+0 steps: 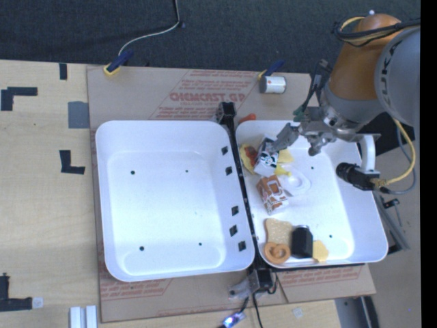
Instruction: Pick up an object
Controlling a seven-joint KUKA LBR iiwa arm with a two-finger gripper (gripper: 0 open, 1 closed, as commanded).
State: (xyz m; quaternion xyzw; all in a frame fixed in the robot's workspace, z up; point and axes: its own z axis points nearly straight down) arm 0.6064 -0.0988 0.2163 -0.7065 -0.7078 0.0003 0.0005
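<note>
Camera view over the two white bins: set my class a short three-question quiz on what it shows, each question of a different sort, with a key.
1. True or false: the objects lie in the left bin.
2. Multiple choice: the black block lies near the right bin's A) far corner, B) near edge, C) right wall.
3. Fill in: the arm's gripper hangs over the ____ bin.

Key: 1 false, the pile, including the brown patterned carton, is in the right bin. 2 B. 3 right.
</note>
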